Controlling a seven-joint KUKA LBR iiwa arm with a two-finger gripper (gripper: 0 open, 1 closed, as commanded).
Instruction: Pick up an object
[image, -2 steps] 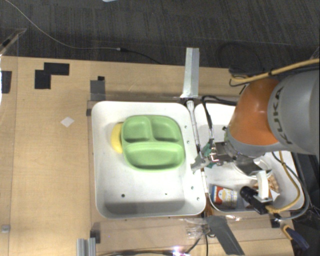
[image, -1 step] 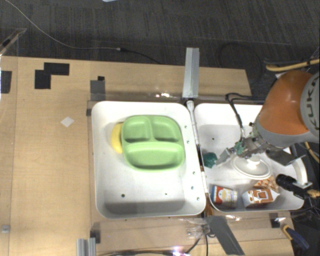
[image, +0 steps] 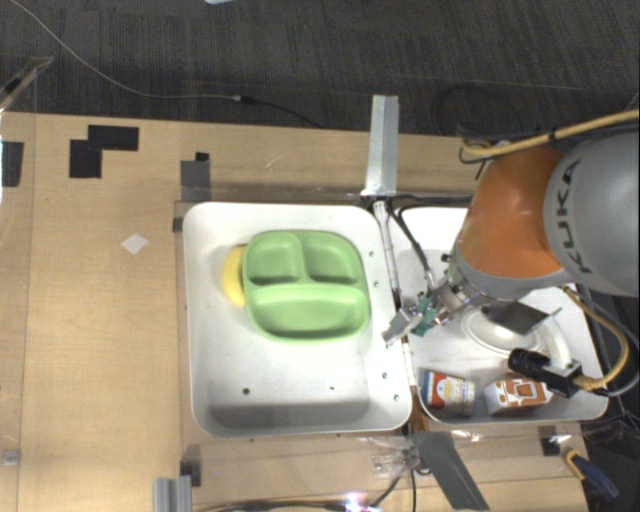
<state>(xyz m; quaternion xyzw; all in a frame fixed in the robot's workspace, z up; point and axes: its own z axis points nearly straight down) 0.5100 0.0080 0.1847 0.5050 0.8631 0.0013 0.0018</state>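
Observation:
A green divided plate (image: 303, 284) lies in the left bin (image: 290, 405), towards its back. A yellow object (image: 232, 276) peeks out from under the plate's left edge. In the right bin (image: 432, 236), a small can (image: 452, 392) lies on its side at the front, with a brown and white carton (image: 520, 393) just right of it. A white dish (image: 497, 333) sits partly under the arm. My gripper (image: 420, 318) hangs low at the right bin's left wall, close to the divider, left of the dish and above the can. Nothing shows in its grasp.
The orange and grey arm (image: 540, 215) covers much of the right bin's back half. A metal post (image: 383, 145) stands behind the divider between the bins. The wooden bench (image: 100, 330) stretches out to the left. Bare bin floor lies in front of the green plate.

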